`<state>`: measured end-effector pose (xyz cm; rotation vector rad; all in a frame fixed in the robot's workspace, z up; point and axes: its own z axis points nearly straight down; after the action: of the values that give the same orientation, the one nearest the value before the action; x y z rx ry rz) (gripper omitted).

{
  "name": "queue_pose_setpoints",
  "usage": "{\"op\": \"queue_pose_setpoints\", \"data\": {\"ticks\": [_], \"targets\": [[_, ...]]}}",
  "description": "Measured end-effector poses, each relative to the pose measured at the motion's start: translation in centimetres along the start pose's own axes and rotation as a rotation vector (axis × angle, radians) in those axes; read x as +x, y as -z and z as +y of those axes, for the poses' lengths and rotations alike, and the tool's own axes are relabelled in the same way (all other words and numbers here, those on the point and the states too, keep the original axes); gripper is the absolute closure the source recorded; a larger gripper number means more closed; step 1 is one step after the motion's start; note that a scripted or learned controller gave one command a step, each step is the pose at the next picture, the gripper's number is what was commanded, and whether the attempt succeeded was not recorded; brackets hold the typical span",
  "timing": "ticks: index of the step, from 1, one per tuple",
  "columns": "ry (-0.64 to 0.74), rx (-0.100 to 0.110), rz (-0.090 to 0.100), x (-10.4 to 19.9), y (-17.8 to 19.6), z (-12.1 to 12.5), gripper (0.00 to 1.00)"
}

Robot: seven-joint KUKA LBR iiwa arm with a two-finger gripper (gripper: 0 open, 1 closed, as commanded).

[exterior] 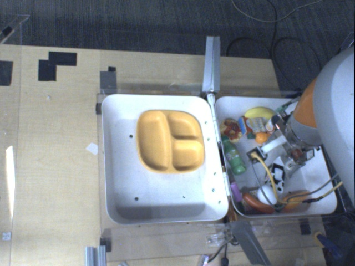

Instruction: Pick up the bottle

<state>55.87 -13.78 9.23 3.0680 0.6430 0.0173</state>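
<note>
On the tabletop (55, 148), the right bin (327, 204) holds the clutter. The green bottle (235, 158) lies near its left wall, long axis running far-to-near, left of the pincer (285, 162), whose opening I cannot tell.

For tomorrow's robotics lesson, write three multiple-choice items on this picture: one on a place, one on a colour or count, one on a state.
1. Which bin holds the yellow tray?
A. left
B. right
C. neither

2. What colour is the bottle?
A. blue
B. green
C. white

3. How is the bottle?
A. lifted above the bin
B. standing on the tray
C. lying in the right bin

Answers: 1 A, the tray sits mid left bin. 2 B, its body is green. 3 C, it lies near that bin's left wall, apart from the gripper.
</note>
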Motion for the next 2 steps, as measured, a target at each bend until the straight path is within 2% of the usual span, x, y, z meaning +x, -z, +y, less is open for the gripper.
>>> {"op": "queue_pose_setpoints", "data": {"ticks": [1,2], "targets": [[-0.200,0.009,-0.036,7.7,-0.5,3.1,0.00],[-0.102,0.009,-0.004,9.6,9.4,-8.6,0.00]]}}
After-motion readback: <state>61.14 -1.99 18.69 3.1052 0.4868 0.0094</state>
